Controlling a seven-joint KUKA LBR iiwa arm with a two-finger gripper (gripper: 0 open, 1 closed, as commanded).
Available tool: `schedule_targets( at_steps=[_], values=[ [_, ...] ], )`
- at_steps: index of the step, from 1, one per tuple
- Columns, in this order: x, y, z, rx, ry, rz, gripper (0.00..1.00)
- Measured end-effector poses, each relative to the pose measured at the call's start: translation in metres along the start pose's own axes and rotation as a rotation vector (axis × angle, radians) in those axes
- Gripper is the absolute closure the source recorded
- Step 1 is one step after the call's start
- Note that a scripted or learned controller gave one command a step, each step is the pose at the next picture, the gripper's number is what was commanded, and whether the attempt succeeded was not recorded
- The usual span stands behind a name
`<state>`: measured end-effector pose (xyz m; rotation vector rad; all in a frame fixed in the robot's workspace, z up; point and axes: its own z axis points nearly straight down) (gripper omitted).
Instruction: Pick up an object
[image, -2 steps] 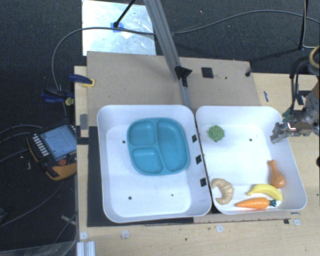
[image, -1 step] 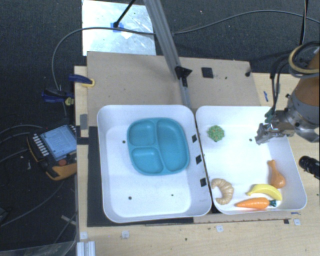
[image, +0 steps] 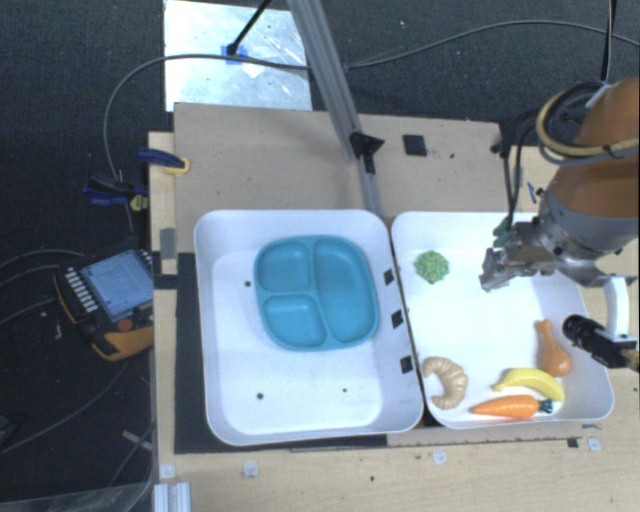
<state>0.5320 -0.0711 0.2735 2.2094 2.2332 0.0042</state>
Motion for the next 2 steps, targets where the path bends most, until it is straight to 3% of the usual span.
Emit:
schedule_targets(
  at_steps=[2],
  values=[
    [0.111, -0.009, 0.010, 0.001, 0.001, 0.000, 1.00]
  ],
)
